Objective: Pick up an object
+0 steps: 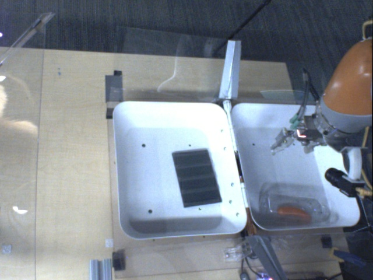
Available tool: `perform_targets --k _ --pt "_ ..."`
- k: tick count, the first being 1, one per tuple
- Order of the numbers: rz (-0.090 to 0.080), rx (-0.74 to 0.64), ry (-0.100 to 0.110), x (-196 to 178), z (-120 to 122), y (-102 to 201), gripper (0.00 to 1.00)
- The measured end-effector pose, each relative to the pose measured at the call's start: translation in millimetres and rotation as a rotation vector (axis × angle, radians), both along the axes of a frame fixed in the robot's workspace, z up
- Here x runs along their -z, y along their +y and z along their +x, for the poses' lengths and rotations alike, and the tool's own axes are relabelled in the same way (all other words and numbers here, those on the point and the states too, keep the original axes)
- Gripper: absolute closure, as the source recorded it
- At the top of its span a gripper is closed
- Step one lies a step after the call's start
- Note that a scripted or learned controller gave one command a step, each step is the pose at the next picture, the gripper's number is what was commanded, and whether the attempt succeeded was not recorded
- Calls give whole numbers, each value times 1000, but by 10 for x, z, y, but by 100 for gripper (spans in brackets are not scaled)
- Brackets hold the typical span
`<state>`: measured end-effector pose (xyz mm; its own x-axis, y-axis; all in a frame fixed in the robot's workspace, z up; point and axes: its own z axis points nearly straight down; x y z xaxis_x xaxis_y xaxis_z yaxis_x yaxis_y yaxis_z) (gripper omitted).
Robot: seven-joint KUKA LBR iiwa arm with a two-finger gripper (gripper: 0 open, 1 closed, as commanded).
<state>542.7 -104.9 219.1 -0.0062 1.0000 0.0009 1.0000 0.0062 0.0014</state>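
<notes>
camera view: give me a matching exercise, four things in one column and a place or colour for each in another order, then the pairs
Things:
1. dark ribbed pad
2. clear container
3. gripper
4. metal divider post

Places or colours:
A. over the right bin, near its far half
B. lying in the middle of the left bin
C. near corner of the right bin, something orange inside it
D. at the far edge, where the two bins meet

Pairs: 1-B, 2-C, 3-A, 4-D

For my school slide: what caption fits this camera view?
Robot arm hovers over the right bin, above a clear bottle; a dark ridged pad fills the left bin.
</notes>
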Motion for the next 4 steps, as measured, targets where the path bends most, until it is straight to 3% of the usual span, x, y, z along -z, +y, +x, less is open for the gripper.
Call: perform_targets --k 1,2,3,4 --pt "-1 -153 -3 1243 -215 160 0" --pt "-6 -289 -21 1280 -486 184 0" --pt "-5 -367 -15 1285 -337 -248 0" --pt "-1 -70 -12 1299 488 11 0"
